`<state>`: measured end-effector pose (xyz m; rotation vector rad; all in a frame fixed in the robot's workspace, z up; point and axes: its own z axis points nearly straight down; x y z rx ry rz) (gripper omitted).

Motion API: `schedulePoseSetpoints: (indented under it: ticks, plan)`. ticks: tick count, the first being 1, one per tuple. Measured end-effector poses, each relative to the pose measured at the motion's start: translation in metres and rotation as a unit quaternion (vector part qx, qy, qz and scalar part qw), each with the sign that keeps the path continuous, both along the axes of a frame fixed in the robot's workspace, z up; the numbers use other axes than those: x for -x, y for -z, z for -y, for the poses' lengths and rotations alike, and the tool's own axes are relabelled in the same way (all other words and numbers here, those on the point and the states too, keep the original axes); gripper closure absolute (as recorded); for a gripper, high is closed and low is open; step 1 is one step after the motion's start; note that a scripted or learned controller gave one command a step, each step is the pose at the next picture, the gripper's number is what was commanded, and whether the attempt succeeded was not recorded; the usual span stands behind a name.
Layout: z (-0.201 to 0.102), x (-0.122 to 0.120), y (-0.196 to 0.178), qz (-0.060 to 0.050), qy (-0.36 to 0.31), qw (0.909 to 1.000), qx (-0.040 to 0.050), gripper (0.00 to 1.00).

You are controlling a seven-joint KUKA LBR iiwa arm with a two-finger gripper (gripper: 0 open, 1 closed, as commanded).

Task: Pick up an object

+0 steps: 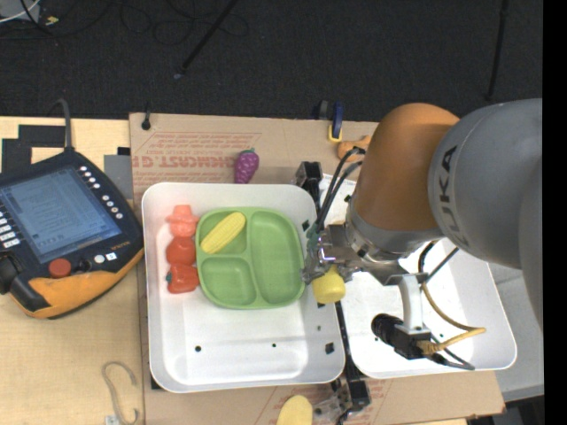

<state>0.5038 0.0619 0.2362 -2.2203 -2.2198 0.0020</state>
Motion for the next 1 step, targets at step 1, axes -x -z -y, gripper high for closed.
schedulePoseSetpoints:
  ticks: [1]
  plan:
    - [-0.0039,0.0059,0.0175,-0.002,0.0,1.0,0.0004,1.0]
